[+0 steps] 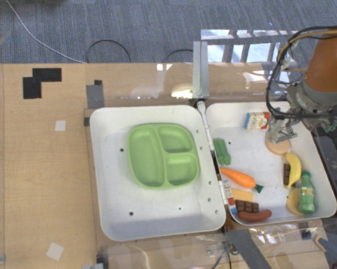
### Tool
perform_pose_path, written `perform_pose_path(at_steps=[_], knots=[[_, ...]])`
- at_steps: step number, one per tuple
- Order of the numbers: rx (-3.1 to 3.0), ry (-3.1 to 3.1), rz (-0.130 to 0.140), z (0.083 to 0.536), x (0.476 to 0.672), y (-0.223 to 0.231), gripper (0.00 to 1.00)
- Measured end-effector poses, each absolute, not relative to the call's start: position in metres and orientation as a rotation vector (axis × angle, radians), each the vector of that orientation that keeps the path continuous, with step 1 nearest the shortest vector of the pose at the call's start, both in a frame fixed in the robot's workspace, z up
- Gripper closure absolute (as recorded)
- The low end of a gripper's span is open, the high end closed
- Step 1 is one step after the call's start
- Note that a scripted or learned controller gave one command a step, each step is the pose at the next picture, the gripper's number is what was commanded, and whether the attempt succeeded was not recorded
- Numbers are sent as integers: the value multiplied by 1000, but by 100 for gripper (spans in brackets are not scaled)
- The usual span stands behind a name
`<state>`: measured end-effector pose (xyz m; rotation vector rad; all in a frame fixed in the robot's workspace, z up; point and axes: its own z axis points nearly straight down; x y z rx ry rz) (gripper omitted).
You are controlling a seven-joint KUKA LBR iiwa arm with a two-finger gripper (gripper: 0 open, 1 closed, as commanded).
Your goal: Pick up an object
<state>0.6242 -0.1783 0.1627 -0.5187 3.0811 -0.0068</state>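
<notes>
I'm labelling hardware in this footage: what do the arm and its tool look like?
The arm is grey, with a broad orange band above the wrist. Black cables loop in arcs alongside it down toward the wrist. The tool is a small silvery metal piece at the arm's end.

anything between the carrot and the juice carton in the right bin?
Bare white bin floor in the camera view. Nothing lies between the carrot and the carton.
</notes>
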Motion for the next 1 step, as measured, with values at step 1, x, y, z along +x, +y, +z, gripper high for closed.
perform_pose_path(at_steps=[1], knots=[[-742,3040,-10,91,535,-206,100]])
